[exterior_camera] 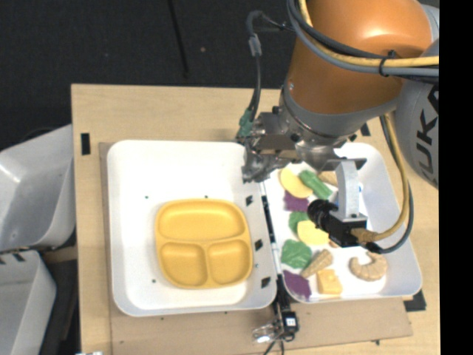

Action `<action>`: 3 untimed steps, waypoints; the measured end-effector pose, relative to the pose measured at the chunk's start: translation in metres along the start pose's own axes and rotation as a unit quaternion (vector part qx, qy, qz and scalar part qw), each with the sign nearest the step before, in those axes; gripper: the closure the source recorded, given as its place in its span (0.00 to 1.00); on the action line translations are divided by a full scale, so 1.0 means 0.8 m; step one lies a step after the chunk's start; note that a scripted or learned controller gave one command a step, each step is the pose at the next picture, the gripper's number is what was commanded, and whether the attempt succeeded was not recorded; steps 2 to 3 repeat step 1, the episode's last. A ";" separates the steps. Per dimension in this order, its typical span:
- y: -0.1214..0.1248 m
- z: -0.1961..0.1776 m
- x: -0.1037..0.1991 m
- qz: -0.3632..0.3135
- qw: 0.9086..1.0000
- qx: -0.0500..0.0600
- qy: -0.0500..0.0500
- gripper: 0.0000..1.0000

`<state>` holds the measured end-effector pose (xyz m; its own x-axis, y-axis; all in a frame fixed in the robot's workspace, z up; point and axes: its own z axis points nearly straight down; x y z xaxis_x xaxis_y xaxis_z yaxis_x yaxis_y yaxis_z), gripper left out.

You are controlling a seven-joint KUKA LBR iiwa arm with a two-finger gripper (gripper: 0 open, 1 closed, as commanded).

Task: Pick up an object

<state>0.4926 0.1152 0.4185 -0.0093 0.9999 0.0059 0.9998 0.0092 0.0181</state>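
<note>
The gripper [253, 170] hangs by the rim between the bins; whether it is open cannot be told. It should centre over the yellow piece [294, 184] in the right bin [380, 172] before descending.

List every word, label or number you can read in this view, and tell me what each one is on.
"UK": large dark letters, sideways and cut off at the picture edge, on the grey arm casing.
No other text: I see no print on the yellow three-compartment plastic tray, the left white bin or the right white bin.
</note>
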 end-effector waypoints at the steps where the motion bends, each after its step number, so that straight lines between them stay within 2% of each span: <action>1: -0.010 0.199 0.033 0.004 1.000 0.017 -0.005 1.00; 3: -0.010 0.199 0.033 0.004 1.000 0.017 -0.005 1.00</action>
